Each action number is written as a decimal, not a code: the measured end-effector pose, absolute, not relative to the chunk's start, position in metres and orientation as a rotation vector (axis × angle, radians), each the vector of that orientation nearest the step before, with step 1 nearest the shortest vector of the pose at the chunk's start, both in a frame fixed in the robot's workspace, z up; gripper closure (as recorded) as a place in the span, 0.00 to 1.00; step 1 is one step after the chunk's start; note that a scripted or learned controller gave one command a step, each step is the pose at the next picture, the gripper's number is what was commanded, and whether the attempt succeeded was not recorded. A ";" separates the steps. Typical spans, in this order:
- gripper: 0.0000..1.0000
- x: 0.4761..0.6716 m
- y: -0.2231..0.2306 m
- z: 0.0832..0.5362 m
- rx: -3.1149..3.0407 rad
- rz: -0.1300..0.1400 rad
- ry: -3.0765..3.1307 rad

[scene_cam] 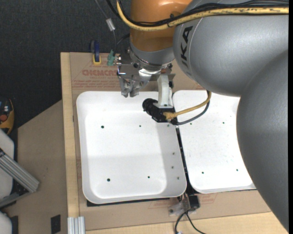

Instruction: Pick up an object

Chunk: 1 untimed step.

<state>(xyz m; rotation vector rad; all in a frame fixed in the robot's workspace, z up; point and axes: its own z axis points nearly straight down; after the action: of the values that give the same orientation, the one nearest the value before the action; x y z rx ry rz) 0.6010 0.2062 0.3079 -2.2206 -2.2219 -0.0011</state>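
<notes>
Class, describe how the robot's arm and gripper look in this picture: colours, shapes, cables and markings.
The arm is bulky, rounded and grey, with black lettering and an orange band above the wrist. Yellow and black cables run along it. The gripper is small, metallic grey.

A single fixed camera sits above the bench (71, 137) and looks down at a slant, so the far edge of the bench lies toward the top of the frame and the near edge toward the bottom. It takes in the whole left bin (96, 151) and most of the right bin (215, 151), whose right side is hidden behind the arm (238, 50). The arm enters from the right and top and stands very close to the lens, looming large. Dark floor shows along the left and top.
</notes>
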 end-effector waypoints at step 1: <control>1.00 0.610 0.139 0.362 -2.233 -0.008 -2.218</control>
<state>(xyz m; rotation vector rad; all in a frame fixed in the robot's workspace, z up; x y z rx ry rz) 0.6096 0.1392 0.3623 -2.2335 -2.2182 -0.0081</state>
